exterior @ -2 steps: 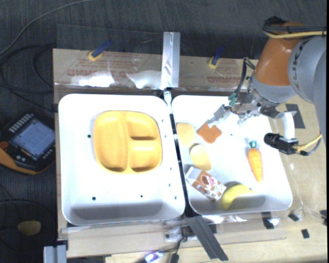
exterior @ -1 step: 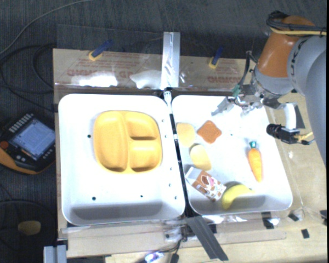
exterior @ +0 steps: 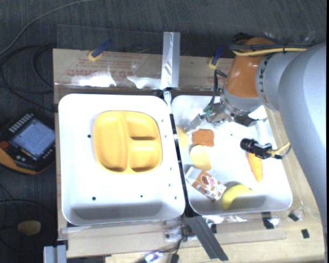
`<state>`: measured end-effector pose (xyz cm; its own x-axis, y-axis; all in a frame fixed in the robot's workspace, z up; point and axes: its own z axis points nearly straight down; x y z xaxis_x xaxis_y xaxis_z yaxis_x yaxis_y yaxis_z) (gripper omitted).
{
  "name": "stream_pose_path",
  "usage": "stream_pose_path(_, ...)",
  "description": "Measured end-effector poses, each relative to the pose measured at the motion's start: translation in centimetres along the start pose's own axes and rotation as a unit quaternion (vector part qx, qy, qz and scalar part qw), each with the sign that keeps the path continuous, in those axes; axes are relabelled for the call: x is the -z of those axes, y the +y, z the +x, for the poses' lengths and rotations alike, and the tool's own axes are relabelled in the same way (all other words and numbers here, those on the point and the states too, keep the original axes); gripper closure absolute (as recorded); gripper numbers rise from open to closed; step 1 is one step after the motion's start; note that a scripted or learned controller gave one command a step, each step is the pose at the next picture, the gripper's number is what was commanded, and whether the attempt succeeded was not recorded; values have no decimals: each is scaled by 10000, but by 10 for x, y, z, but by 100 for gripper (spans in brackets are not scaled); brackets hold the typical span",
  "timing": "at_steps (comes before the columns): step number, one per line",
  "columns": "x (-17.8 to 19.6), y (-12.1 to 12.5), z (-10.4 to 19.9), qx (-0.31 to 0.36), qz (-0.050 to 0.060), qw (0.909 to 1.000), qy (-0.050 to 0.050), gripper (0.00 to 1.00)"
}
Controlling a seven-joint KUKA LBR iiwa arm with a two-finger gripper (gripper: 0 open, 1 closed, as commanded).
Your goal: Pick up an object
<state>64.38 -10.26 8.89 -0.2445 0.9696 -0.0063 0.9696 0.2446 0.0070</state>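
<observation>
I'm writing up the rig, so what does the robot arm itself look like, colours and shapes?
The arm is a thick, rounded grey tube with an orange band above the wrist. A yellowish cable runs along its top. The gripper is small, dark metal with a touch of green.

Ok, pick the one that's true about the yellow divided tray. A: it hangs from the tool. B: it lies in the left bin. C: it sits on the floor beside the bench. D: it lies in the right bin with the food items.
B: the yellow divided tray lies flat in the left bin, apart from the items in the right bin.
</observation>
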Motion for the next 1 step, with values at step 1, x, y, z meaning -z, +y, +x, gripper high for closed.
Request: stream_pose_path(1,0,-16,-21,-797,-13,9968,21,0)
